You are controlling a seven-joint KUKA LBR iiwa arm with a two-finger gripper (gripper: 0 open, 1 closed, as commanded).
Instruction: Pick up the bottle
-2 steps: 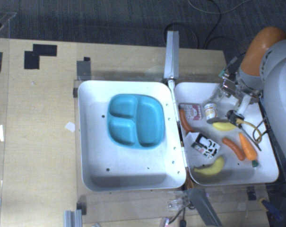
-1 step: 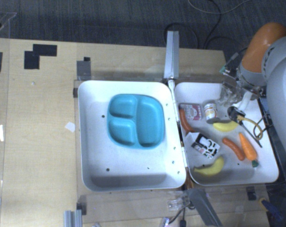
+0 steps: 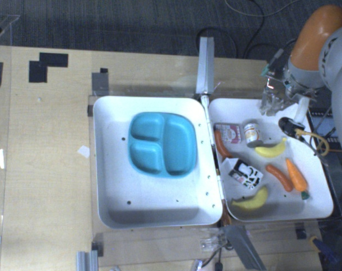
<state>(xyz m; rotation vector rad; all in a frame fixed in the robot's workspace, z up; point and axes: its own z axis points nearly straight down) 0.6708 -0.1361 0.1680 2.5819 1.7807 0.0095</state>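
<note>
The bottle [image 3: 251,133] is a small pale one with a label, standing in the far middle of the right bin [image 3: 323,208]. A yellow banana [image 3: 271,149] lies just in front of it and a red-and-white pouch [image 3: 228,132] to its left. My gripper [image 3: 271,104] hangs over the bin's far edge, up and to the right of the bottle and apart from it. Nothing shows in its grasp.
Also in the right bin are an orange carrot [image 3: 297,175], a red-orange sausage shape [image 3: 278,177], a black-and-white packet [image 3: 246,174], a second banana [image 3: 251,199] and an orange piece [image 3: 220,145] along the left wall. A blue divided plate [image 3: 162,143] lies in the left bin [image 3: 111,208].
</note>
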